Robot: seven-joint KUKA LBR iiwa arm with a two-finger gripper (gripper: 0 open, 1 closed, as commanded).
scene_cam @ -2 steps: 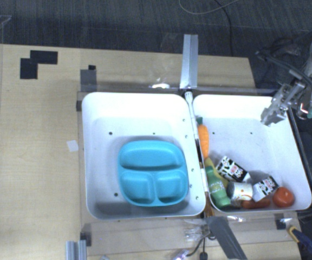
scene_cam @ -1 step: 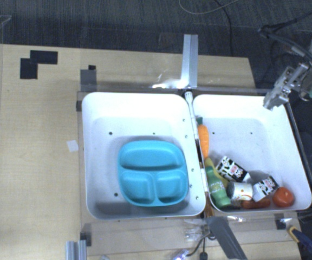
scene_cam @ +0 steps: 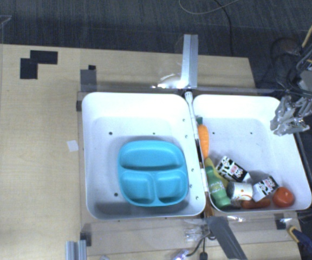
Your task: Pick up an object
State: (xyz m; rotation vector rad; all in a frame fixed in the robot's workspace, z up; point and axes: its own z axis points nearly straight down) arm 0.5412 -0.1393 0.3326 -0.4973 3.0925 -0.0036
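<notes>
My gripper [scene_cam: 289, 121] hangs over the right rim of the right bin [scene_cam: 242, 112], with nothing between its fingers. Well below and left of it, toys crowd the bin's near corner: an orange carrot [scene_cam: 202, 138] against the divider, a green bottle [scene_cam: 216, 188], a black-and-white carton [scene_cam: 233, 169], a white cup [scene_cam: 241, 190], a second black-and-white carton [scene_cam: 265, 186] and a red tomato [scene_cam: 283, 197].
The left bin [scene_cam: 99, 118] holds a blue divided plate [scene_cam: 153, 171]. A metal post [scene_cam: 190, 61] stands behind the divider between the bins. Cables lie on the dark floor at the back and right.
</notes>
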